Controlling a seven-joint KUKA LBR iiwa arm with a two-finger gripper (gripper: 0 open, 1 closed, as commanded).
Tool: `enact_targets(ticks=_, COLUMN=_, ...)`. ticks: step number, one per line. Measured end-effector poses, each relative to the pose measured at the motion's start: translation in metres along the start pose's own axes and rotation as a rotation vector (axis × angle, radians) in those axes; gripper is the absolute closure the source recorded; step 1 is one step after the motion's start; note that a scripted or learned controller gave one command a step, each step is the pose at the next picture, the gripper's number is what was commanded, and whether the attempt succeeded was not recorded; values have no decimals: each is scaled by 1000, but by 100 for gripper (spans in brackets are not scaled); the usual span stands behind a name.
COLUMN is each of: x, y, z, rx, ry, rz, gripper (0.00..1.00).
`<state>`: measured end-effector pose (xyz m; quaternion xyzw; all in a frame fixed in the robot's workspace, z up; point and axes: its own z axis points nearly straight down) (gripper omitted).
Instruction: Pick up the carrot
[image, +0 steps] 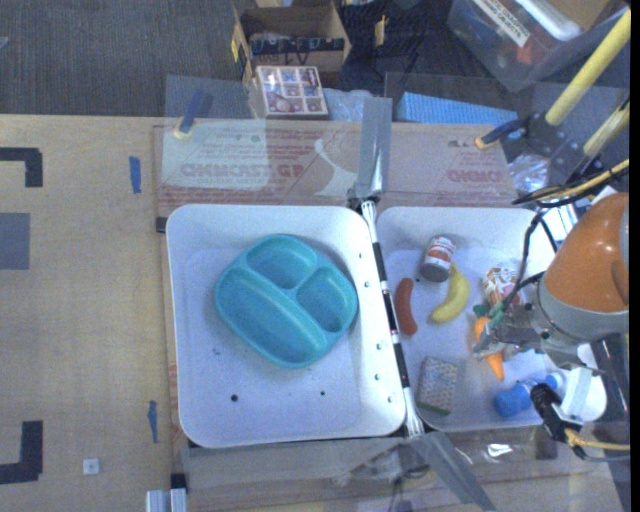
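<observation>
The carrot (496, 364) is a small orange piece in the right bin (420, 222), near its right side. Its lower tip shows below my gripper (500, 338), and another orange bit shows at the gripper's left edge. The gripper hangs directly over the carrot's middle and hides it. The grey arm with its orange band (592, 265) reaches in from the right, covering the bin's right rim.
In the right bin lie a yellow banana (452, 298), a red sausage (406, 305), a small can (437, 257), a grey patterned pad (438, 383), a blue toy (512, 401) and a colourful packet (499, 280). The left bin (200, 400) holds a teal divided plate (287, 298).
</observation>
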<state>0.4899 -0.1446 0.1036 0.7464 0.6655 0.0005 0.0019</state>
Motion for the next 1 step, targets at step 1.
enact_targets(ticks=1, x=60, y=39, z=-81, rx=4, ry=2, rz=12, gripper=100)
